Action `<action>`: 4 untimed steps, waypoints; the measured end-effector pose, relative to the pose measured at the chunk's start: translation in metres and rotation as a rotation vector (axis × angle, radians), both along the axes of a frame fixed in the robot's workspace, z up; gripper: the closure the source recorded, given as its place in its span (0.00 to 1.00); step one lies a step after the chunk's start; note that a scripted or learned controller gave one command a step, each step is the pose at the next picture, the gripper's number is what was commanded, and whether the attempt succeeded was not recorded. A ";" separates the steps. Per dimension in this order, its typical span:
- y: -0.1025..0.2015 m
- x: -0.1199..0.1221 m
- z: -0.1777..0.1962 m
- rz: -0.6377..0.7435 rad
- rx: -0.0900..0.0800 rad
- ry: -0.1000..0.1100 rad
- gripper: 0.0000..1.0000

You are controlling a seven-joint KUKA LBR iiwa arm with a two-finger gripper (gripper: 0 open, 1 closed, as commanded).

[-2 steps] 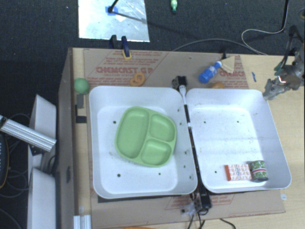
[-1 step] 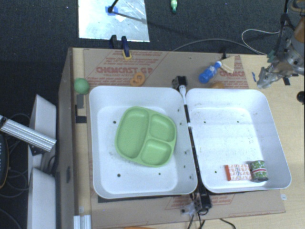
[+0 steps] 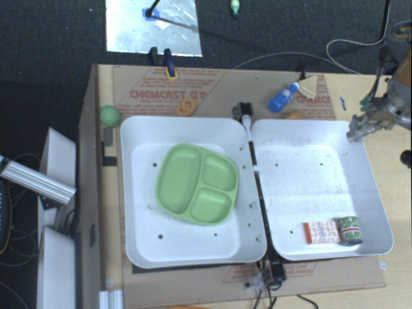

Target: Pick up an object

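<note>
From my remote seat I see a pale green divided plastic plate (image 3: 196, 184) in the left white bin (image 3: 138, 250), a small red-and-white carton (image 3: 321, 232), light, stiff, best pinched across its short sides, touching a green-labelled tin (image 3: 349, 230) in the right white bin (image 3: 380, 237), and the hand (image 3: 360, 129) over that bin's far right rim, its state I cannot tell.

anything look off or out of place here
A blue bottle lies tipped over on the bench behind the right bin, outside both bins. The green tray sits askew in the left bin.

robot lab | bench w/ 2 white bins (image 3: 193, 129) | loose cables (image 3: 354, 44) | taped foil sheet (image 3: 152, 18) on dark floor
</note>
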State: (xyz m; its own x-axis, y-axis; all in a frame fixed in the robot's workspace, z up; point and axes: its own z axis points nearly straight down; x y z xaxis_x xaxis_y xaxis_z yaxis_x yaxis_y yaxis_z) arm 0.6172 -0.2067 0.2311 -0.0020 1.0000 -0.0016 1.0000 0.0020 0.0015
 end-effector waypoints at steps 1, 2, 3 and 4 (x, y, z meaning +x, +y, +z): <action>0.000 0.001 0.012 0.002 -0.002 -0.005 1.00; 0.001 0.045 0.015 0.002 0.001 -0.002 1.00; 0.000 -0.040 0.020 -0.001 0.000 -0.001 1.00; 0.001 -0.017 0.026 0.002 0.001 -0.002 1.00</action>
